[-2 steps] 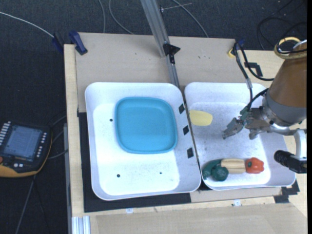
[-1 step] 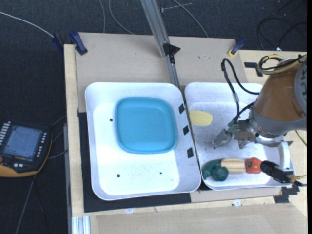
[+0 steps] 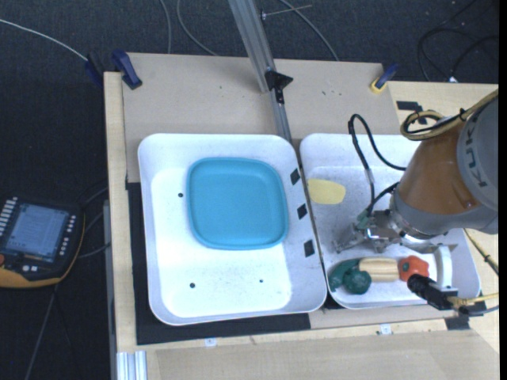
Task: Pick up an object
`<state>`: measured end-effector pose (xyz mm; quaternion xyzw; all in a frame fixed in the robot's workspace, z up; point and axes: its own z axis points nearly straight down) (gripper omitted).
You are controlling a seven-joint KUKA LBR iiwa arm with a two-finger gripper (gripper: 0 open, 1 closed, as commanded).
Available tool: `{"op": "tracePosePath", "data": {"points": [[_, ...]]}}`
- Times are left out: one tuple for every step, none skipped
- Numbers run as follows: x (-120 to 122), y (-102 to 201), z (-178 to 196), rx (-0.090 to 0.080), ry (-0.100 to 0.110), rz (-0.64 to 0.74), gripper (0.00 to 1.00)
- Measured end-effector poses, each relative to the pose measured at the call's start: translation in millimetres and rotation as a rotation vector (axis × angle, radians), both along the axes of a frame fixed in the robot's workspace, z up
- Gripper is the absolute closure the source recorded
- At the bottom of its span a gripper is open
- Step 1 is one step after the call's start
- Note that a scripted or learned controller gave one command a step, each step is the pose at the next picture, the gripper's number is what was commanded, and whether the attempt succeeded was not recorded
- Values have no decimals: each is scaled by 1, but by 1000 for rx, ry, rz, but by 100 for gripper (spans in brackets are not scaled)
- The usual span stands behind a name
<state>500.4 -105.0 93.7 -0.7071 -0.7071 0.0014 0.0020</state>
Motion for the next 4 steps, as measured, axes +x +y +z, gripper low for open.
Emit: {"op": "tracePosePath", "data": {"points": [[2,0,13,-1,-6,0,100],[9,-4,58,-1,-9,0,100],[12,-3,101,-1,-9,1,100],[12,-3,133,-1,-8,0,100]]}}
